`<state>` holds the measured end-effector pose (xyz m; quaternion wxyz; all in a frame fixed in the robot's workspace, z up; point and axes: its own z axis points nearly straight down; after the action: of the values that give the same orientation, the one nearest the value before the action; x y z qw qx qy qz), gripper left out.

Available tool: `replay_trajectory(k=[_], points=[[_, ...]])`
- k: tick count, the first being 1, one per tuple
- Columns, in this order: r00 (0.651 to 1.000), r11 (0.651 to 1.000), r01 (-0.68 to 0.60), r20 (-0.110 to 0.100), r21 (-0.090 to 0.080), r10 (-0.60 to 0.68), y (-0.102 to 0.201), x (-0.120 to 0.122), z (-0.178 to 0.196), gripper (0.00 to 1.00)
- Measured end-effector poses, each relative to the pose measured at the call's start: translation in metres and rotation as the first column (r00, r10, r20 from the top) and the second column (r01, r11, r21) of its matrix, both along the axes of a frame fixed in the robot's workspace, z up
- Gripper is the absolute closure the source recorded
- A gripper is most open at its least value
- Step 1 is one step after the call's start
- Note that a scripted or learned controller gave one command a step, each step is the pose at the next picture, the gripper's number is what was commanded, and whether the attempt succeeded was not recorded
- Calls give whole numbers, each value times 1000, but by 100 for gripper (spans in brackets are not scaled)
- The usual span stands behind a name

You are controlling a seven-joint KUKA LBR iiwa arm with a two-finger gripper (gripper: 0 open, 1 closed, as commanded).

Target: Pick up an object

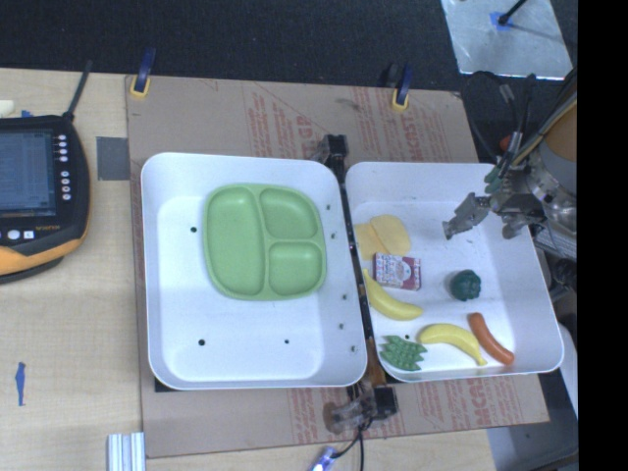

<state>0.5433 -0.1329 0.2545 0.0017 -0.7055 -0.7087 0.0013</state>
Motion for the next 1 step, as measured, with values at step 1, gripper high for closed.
replay_trajectory(k=[1], points=[[1000, 1000, 0, -2, -1, 0, -61, -6, -103, 0]])
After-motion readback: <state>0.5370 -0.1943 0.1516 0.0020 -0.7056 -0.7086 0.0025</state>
